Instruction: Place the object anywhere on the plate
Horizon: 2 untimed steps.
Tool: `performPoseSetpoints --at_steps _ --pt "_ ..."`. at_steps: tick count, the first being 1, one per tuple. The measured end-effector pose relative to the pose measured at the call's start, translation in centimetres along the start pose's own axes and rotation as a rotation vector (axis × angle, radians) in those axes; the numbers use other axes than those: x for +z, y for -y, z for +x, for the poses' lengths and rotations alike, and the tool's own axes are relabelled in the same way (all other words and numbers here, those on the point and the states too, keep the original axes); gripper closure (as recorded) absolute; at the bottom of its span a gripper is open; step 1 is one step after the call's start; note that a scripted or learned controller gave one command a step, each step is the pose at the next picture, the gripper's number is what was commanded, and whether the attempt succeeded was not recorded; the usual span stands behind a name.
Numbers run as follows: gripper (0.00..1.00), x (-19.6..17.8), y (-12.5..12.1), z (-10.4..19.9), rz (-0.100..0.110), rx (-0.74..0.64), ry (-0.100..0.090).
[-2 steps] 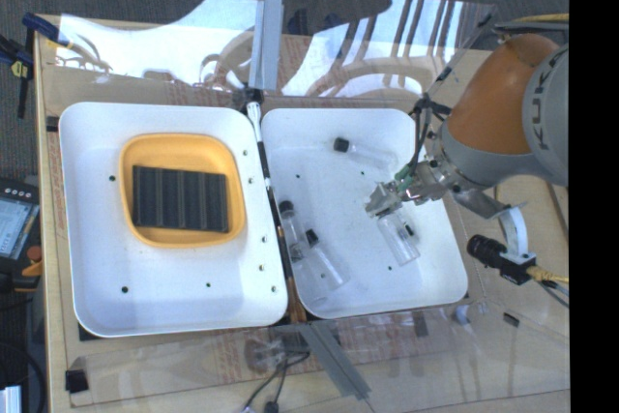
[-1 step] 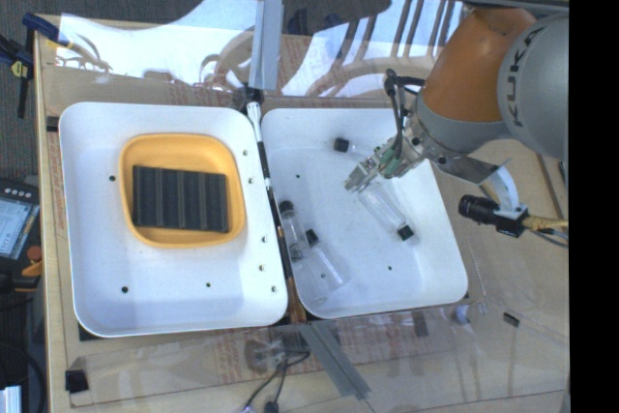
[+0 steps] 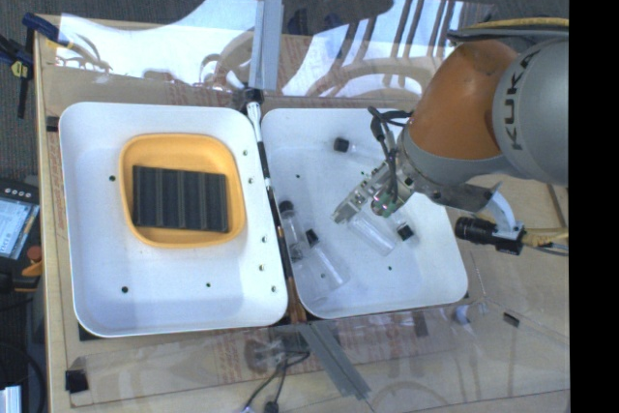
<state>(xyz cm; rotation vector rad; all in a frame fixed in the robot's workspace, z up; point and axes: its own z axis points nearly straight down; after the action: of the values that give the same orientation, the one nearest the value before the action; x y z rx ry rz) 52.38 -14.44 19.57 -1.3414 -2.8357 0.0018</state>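
While the plate (image 3: 182, 153) in the left bin (image 3: 92, 256) carries only its dark ridged insert (image 3: 182, 198), the task looks barely begun, by my reading. The arm (image 3: 484, 111) reaches in from the right, and its jaws (image 3: 363, 203) hang low over the middle of the right bin (image 3: 435, 276). I cannot tell whether the jaws are released or clenched, since they blur into the pale floor and the clear pieces below them. Nothing visible sits between them, so no grasp can be claimed.

The thing to move is most likely one of the loose items in the right bin, all well apart from the plate. Which one is meant is unclear. Left to do, as I judge it: a secure grasp, a lift over the divider between the bins, and a release on the plate.

Counts: two white bins side by side on the counter (image 3: 406, 372); one yellow plate; one arm. In the right bin I count four small dark pieces: one near the top (image 3: 340, 145), two near the left wall (image 3: 286, 207) (image 3: 310, 236) and one just right of the jaws (image 3: 405, 231). There are also some clear plastic pieces (image 3: 372, 232), too faint to count surely.
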Motion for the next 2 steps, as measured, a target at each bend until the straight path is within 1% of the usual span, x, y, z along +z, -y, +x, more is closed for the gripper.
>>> performPoseSetpoints --at_steps 1,2 --pt "1.00 1.2 1.0 6.3 0.000 -0.383 -0.001" --pt "1.00 -5.7 -2.3 7.4 -0.002 -0.492 0.006"
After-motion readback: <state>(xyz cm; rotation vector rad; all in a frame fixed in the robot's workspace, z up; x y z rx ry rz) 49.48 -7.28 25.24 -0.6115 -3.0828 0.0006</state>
